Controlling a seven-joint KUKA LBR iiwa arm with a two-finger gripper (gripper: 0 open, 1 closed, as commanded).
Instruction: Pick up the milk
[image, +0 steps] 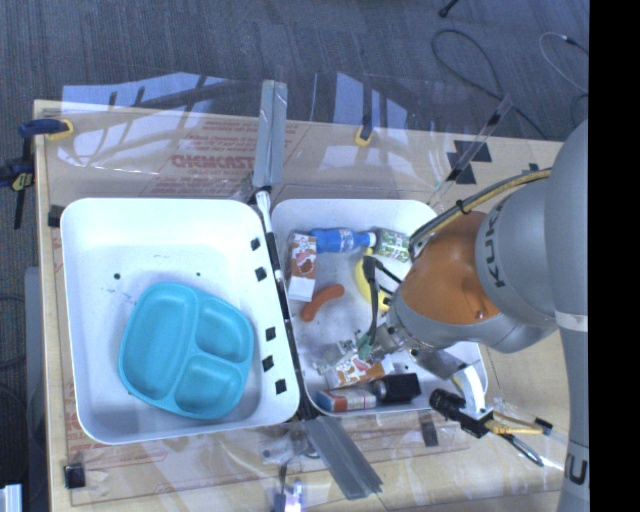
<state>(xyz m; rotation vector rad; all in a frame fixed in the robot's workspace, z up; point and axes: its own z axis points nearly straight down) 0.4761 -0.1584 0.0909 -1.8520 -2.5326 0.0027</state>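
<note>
Jaw spread cannot be told: the gripper (371, 346) hangs low over the right bin (440, 212), and the orange wrist above it covers the working end. The milk (355, 372), as best I can judge, is the small printed carton lying flat near the front of that bin, just beside and a little in front of the gripper; the print is too small to read, so this is a guess. It lies on its side, its long axis running roughly left to right with the right end tipped slightly toward the back; which end is the top I cannot make out. To do the pick well, the gripper should centre over the middle of the carton and turn so that it closes across the short width, not along the length. The space is tight: a black block (402, 387) sits just to the right and a red-and-white tube (345, 401) lies along the front wall, both close to the carton, so a straight descent matters. A sausage (322, 300) and a bottle (340, 240) lie farther back, well apart from the grasp.
</note>
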